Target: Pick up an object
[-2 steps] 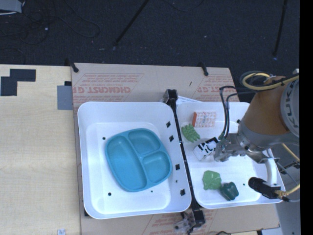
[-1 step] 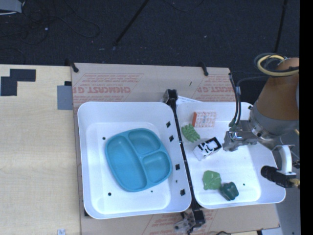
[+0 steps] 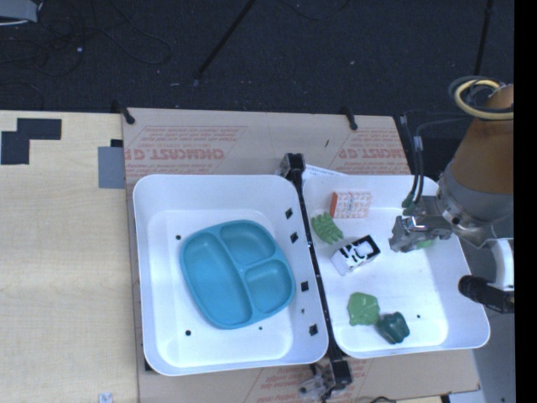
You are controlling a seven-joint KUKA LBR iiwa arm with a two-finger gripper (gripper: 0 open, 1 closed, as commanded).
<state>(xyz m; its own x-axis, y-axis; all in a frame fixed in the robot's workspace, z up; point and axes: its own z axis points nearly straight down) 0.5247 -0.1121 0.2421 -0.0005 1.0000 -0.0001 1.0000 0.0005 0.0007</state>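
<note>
Camera view: five loose objects sit in the right bin (image 3: 445, 296). The block (image 3: 356, 253), black and white, lies mid-bin just right of the divider. Its long axis runs from near-left to far-right, with the patterned black face turned toward the right. The markings on it are too small to read.

The gripper (image 3: 411, 233) is just right of the block and apart from it, low over the bin floor. Whether it is set wide or narrow can't be told, and what it grips, if anything, can't be told either. The arm (image 3: 482, 154) comes in from the right, with orange showing at the upper part.

Far of the block is a small box (image 3: 350, 204), orange-red and white, long axis left-right, print unreadable. A green leafy piece (image 3: 326, 227) lies between box and block, close to the divider, long axis far-left to near-right. Near side: a flat light green piece (image 3: 363, 308), with a dark green lump (image 3: 393, 327) touching or just beside its near-right edge.

The left bin (image 3: 159, 225) holds a blue divided plate (image 3: 237, 271) with three compartments, tilted, long axis far-left to near-right. A black divider strip (image 3: 304, 250) joins the bins.

Both bins rest on cardboard (image 3: 210, 141) with red print, which is upside down and not surely readable. Wood bench (image 3: 59, 267) at left has black (image 3: 29, 137) and grey (image 3: 110, 166) patches.
</note>
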